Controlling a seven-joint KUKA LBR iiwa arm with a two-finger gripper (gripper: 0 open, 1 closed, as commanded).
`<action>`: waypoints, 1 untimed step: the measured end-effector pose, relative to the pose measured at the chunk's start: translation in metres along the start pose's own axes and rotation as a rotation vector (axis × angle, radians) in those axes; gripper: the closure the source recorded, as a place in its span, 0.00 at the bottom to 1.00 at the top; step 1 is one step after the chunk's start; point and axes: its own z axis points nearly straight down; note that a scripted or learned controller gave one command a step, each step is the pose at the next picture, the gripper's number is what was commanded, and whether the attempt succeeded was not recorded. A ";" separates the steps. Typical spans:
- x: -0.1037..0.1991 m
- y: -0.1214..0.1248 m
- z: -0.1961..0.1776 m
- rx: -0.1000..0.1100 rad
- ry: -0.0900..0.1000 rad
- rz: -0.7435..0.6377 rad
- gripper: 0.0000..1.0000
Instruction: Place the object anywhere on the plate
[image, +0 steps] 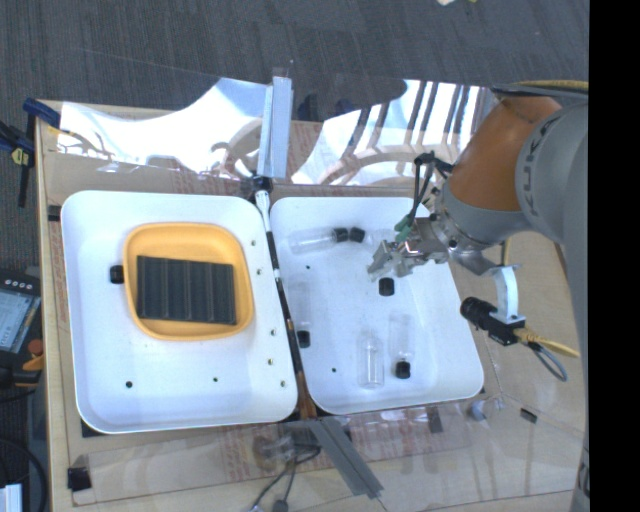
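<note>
A yellow plate (186, 243) with a dark ridged insert (187, 289) lies in the left bin (90, 380). In the right bin (445, 375) lie several clear vials with black caps: one near the back (318, 240), two near the front (371, 360) (402, 345). My gripper (390, 264) hangs over the middle back of the right bin, pointing left and down. A small black piece (386, 287) sits just below its tip; whether it is touched or held is unclear.
A small black object (117, 273) sits in the left bin beside the plate's left edge. Another black bit (303, 338) lies by the right bin's left wall. A raised divider (280, 300) separates the bins. Crumpled foil (230, 110) lines the back.
</note>
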 end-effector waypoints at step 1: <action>0.026 0.049 -0.018 -0.001 0.000 -0.122 1.00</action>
